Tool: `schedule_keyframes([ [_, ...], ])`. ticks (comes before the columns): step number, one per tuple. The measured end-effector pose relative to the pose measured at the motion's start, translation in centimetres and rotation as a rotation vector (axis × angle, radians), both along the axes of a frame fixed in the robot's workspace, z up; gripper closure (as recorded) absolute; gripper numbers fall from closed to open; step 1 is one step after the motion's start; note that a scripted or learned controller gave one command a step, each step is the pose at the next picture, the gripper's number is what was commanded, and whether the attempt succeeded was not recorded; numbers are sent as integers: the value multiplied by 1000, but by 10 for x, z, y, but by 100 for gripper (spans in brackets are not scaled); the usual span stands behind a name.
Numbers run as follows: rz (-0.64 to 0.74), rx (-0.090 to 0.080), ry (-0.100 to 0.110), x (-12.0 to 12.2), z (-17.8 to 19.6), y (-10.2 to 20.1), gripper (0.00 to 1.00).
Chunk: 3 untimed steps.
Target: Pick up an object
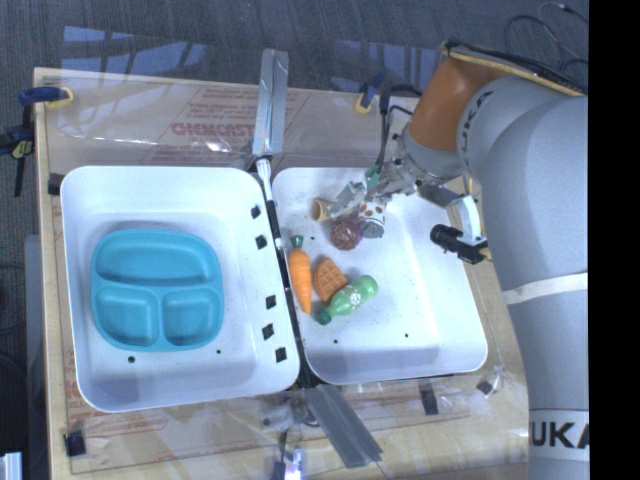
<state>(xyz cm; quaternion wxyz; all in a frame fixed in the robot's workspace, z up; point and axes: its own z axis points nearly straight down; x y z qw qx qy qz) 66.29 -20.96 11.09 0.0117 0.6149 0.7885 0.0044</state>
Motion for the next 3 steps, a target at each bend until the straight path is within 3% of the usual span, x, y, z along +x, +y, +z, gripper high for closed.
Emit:
schedule_keyframes([
  [1,-182,9,25,-42,-18,-1,0],
  [2,-107,9,28,-100,-20,44,0],
  [3,-102,8,30,-99,-10,43,100],
])
